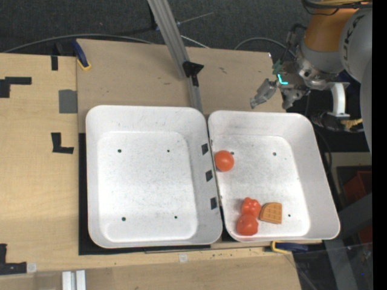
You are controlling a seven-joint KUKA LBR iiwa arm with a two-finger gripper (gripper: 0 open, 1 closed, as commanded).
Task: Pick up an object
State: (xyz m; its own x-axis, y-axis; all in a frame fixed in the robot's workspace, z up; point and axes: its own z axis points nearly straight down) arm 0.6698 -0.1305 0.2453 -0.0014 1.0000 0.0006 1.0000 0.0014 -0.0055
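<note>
Across the bench (145,71) a tan wooden top runs from the left edge to the right bin, marked with black tape pieces at 9 o'clock and a grey patch near 10 o'clock. A blue clamp (81,54) with a yellow tip sits at the board's far left corner, and a grey metal rail (172,35) slants down from 12 o'clock to a black bracket just above the seam between the 2 bins. Dark carpet lies beyond the far edge, with thin cables crossing it. The left bin (100,168) and the right bin (302,162) are shallow, white and speckled, touching side by side. Inside the right bin, a round orange-red ball (224,161) rests at 9 o'clock against the left wall. At 6 o'clock of that bin 2 red pieces (248,216) sit touching each other, one above the other, glossy and lumpy, with a tan waffle-patterned piece (271,212) just beside them on their right. The gripper (275,95) hangs at 1 o'clock, above the right bin's far rim, its fingers spread apart with nothing between them, well apart from every object.
</note>
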